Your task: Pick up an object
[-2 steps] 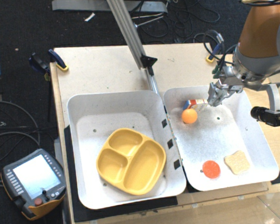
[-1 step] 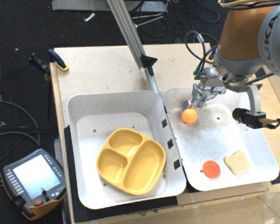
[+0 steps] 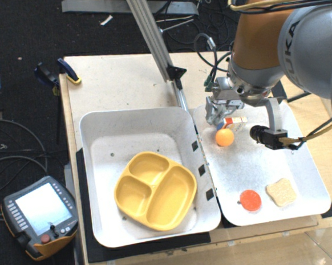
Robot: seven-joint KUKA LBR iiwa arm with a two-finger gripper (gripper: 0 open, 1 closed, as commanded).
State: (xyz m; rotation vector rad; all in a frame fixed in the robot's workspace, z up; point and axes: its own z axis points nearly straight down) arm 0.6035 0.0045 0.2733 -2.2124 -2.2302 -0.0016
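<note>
Orange ball (image 3: 225,137) is sitting just near-right of the gripper (image 3: 215,115) tip, nearly touching; can't tell if fingers are spread.

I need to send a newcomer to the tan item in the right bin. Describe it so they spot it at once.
Look in the right bin, at the corner nearest the camera. There a tan bread-like slice lies flat beside a red disc. It is squarish and pale, unlike the round disc and the orange ball farther back.

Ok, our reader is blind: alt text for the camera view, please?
A grey robot arm's gripper hangs over the right white bin, just above an orange ball. Nearer in that bin lie a red disc and a tan sponge; the left bin holds a yellow divided plate.
</note>
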